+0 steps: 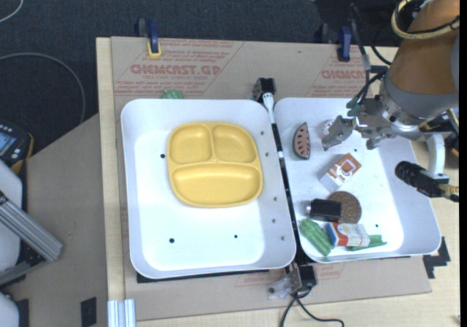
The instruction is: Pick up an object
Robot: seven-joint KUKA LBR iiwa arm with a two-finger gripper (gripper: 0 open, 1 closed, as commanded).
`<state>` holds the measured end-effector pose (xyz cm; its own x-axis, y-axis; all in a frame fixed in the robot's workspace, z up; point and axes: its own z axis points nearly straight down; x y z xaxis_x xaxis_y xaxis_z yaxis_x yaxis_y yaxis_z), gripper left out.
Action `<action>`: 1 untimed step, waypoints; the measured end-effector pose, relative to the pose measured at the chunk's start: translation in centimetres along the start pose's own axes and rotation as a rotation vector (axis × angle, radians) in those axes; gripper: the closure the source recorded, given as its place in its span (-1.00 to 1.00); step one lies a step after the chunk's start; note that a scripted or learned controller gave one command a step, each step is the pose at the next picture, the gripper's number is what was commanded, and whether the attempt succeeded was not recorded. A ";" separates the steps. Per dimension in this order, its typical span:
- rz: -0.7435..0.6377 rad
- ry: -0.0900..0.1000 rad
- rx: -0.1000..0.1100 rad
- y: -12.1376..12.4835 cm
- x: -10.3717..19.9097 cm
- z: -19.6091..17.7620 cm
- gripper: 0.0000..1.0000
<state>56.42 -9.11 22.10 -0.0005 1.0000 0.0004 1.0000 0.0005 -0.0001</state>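
Nearest the front edge of the right bin point(416, 234) lay a green packet point(316, 236), a small red and white carton point(349, 234), a black block point(325, 209) and a brown disc point(349, 205). Beyond them sat an orange and white box point(341, 169), then a watermelon slice toy point(301, 140). The gripper point(341, 131) hovered above the bin's far part, fingers apart, gripping nothing. The left bin point(146, 194) held a yellow divided plate point(214, 163).
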 end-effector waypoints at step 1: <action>-0.006 0.000 -0.017 -0.9 3.8 -13.2 -1.00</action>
<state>55.51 -5.29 35.29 -0.0062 1.0000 0.0000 0.9998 0.0062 0.0172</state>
